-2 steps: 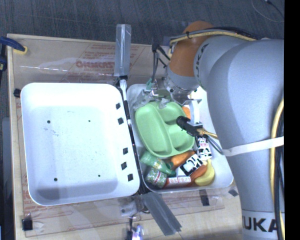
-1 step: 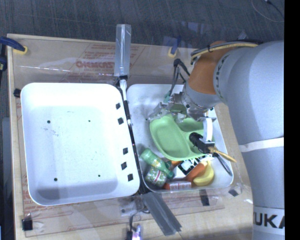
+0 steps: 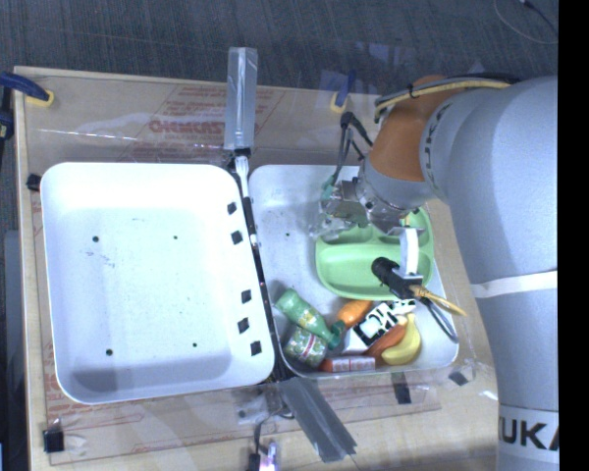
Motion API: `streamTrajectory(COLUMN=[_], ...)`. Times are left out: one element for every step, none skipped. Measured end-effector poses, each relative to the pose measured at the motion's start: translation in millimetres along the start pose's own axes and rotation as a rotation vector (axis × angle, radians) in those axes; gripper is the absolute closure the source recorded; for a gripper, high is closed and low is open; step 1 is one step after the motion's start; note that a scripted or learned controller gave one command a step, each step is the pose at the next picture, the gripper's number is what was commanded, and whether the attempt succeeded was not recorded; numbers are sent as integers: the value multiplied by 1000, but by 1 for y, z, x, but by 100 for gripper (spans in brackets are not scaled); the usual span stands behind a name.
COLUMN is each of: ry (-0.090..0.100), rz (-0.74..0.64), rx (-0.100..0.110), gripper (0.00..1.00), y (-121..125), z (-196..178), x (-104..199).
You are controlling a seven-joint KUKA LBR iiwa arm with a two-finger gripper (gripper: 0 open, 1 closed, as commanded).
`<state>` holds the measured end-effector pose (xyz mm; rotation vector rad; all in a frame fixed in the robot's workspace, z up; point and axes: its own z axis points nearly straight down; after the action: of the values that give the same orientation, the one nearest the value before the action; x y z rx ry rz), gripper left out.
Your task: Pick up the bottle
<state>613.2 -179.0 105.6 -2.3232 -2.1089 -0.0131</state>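
near edge: reddish tube (image 3: pixel 351 364) lies flat along the front wall of R bin (image 3: pixel 283 226). It's the closest item to you.
bottle (image 3: pixel 302 324): green, on its side in R bin's near-left corner, up against the wall shared w/ L bin (image 3: pixel 137 283). Its lower end is just beside the tube.
clutter: orange piece (image 3: pixel 353 312), blk/wht pack (image 3: pixel 381 324) and yellow piece (image 3: pixel 402 346) are bunched just right of the bottle.
bowl (image 3: pixel 358 268): lt green, mid R bin, behind the clutter.
gripper (image 3: pixel 342 212): you'll see it low over the bowl's far-left rim, well apart from the bottle.
grip state: you can't tell open vs closed from this angle.
arm (image 3: pixel 491 194): grey w/ orange band, in from the right, covering R bin's far-right side.
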Motion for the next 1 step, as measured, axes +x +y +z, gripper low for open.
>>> streamTrajectory(ry=[-6], rz=[8], rx=[6], gripper=[100], y=[47], z=[11], x=[-16])
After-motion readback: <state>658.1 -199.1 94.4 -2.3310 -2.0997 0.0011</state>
